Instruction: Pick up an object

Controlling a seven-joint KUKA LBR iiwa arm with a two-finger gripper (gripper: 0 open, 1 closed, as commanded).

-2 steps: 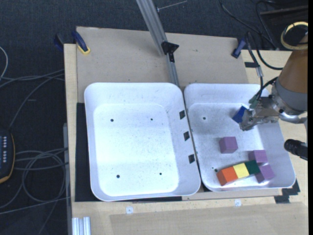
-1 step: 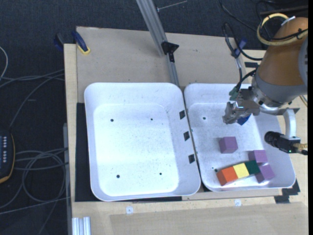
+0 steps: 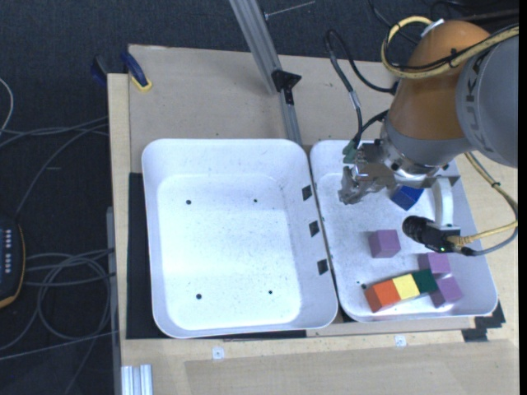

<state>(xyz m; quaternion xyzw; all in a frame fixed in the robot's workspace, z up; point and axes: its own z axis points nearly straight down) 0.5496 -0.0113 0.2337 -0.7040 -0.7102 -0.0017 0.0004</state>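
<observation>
floor: dark carpet point(image 3: 58, 23) | cables point(image 3: 49, 253) | bench: pale wood point(image 3: 206, 97)

bins point(image 3: 239, 159): 2 | purple blocks point(image 3: 384, 243): 3 | blue block point(image 3: 406, 197): 1 | striped bar point(image 3: 401, 290): 1

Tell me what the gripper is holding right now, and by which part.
Nothing visible. The gripper hangs over the upper part of the right bin, with no object seen between its fingers; the purple cube lies apart, nearer the camera.
</observation>
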